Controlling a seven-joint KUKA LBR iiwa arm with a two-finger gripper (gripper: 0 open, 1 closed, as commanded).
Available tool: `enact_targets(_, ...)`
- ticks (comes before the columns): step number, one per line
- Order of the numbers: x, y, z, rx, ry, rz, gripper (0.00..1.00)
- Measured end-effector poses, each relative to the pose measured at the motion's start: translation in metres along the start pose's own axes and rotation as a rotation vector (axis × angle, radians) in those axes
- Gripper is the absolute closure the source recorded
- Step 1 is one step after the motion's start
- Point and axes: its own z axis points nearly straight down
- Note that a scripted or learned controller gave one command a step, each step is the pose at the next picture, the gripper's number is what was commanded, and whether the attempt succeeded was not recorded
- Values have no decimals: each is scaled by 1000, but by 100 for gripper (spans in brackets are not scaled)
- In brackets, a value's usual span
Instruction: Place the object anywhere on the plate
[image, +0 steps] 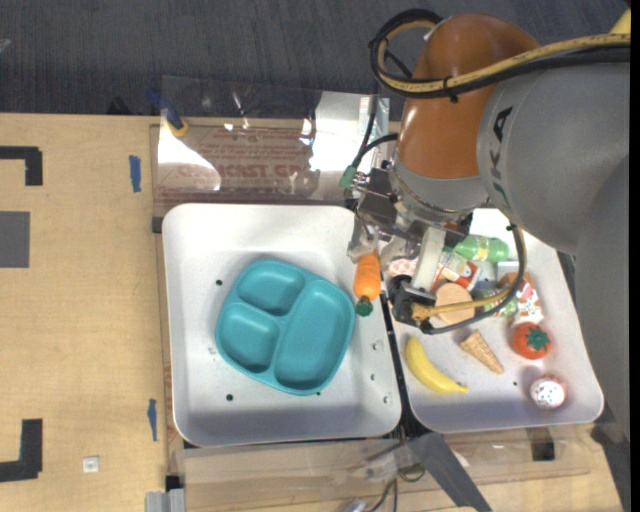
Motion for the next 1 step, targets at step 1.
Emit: enact_targets(1,-4,1,2,3,-6,6,0)
